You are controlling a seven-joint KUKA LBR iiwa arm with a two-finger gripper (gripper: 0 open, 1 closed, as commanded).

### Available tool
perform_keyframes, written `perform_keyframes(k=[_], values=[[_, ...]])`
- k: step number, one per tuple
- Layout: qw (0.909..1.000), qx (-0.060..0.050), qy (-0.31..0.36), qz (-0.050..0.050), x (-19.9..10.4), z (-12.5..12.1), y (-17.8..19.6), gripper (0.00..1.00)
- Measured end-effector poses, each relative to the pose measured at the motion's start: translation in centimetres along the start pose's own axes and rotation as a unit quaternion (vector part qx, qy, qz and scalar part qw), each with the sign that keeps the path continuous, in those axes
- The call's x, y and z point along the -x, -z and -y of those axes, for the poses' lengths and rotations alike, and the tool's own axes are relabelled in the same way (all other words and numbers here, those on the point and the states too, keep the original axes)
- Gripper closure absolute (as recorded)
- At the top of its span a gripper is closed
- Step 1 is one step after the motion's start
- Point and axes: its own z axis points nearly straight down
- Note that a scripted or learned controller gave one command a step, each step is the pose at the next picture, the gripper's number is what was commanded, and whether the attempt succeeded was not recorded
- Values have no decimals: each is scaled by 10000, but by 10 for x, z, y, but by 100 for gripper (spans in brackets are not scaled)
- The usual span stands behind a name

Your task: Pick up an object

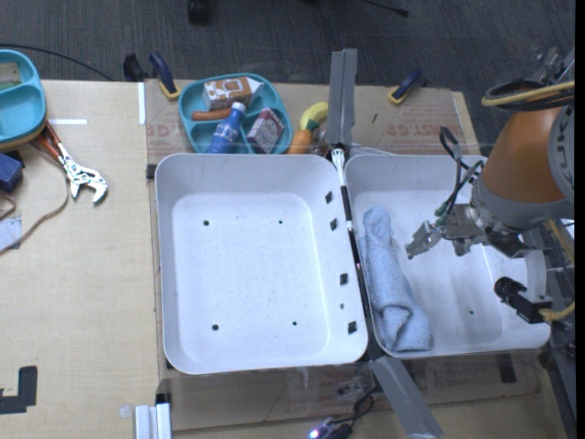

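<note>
A pale blue-grey towel [388, 282] lies rolled lengthwise along the left wall of the right bin [475, 332]. My gripper [425, 240] hangs over the middle of that bin, just right of the towel's upper half and a short gap away from it. It points left toward the cloth. Nothing shows in its grasp. The arm's orange band [523, 158] sits above the bin's right side.
The left bin [183, 245] adjoins the right one along a shared divider [347, 245]. Behind the bins stand a teal tray [236, 112] of small items, a banana [313, 115] and clamps. A wrench [80, 176] lies at the far left of the bench.
</note>
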Motion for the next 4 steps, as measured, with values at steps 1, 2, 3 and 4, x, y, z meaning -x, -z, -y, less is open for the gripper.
perform_keyframes(k=[1,2,3,4], values=[[9938,-4,-1111,3,61,14,44,0],[9910,-10,-1339,-4,7,39,-55,0],[9775,-10,-2109,3,64,8,6,0],[9788,-26,-2048,-3,13,30,-56,0]])
